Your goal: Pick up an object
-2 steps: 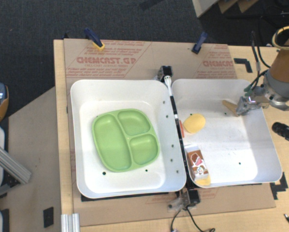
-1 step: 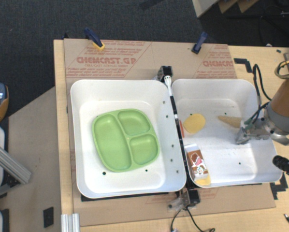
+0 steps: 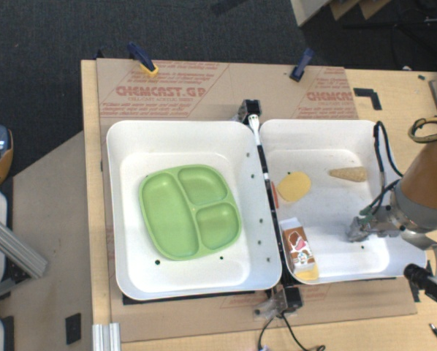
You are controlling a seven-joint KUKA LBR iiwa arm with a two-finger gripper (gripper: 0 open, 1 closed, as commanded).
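1. Bench (image 3: pixel 204 86): bears both bins side by side under brown board; treat as fixed and keep every move inside the bin walls.
2. Left bin (image 3: pixel 120 196): holds one large item; leave alone for now, since reaching it means crossing the centre divider.
3. Right bin (image 3: pixel 313 134): holds the small items and the tool; work here and pick the closest target.
4. Arm (image 3: pixel 427 181): reaches in from the right, orange band above the wrist, over the right bin's right side; keep it clear of the near and right walls when shifting left.
5. Green plate (image 3: pixel 189 210): lies flat in the middle of the left bin, wide and low; probably hard to pinch, so skip.
6. Packet (image 3: pixel 298 247): lies flat at the near left corner of the right bin, close against the left wall; approach from the open right side, not from the wall.
7. Yellow disc (image 3: pixel 294 186): lies near the left wall, farther back; thin, so likely to slip.
8. Tan wedge (image 3: pixel 348 173): lies toward the far side, apart from the rest; looks the easiest pick, so centre over it and come straight down.
9. Gripper (image 3: pixel 363 230): sits low over bare floor on the near right, apart from every item; cannot tell whether open or closed, and nothing seen in it.
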